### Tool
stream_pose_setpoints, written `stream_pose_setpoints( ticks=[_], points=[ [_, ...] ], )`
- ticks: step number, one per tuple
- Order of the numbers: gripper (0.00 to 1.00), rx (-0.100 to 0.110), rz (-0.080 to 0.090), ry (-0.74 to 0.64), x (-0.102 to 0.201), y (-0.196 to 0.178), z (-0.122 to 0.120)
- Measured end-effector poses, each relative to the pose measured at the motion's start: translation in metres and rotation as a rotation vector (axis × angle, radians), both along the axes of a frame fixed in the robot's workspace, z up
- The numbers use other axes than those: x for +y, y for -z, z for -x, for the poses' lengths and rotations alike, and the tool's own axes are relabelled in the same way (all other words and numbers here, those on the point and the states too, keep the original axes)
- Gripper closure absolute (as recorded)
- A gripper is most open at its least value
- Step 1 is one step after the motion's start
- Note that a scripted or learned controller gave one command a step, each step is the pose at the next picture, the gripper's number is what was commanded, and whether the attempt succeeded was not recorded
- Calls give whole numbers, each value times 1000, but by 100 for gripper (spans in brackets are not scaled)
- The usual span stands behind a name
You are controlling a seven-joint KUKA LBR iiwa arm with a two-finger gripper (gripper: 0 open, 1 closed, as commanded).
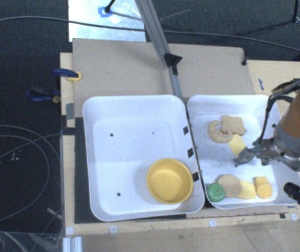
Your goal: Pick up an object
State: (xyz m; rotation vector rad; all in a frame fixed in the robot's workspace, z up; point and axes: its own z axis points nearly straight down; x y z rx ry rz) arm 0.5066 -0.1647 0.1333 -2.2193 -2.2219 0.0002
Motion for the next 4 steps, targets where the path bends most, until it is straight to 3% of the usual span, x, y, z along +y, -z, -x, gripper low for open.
stream_pose_setpoints(
  ticks=[1, 2, 3, 4],
  points=[
    [100, -3, 2, 0, -1, -12, -1],
    [100, -5, 2, -4, 6, -60, -8],
    [100, -5, 2, -4, 5, -76, -10],
    [100, -3, 0, -7, 55, -72, -20]
  ],
)
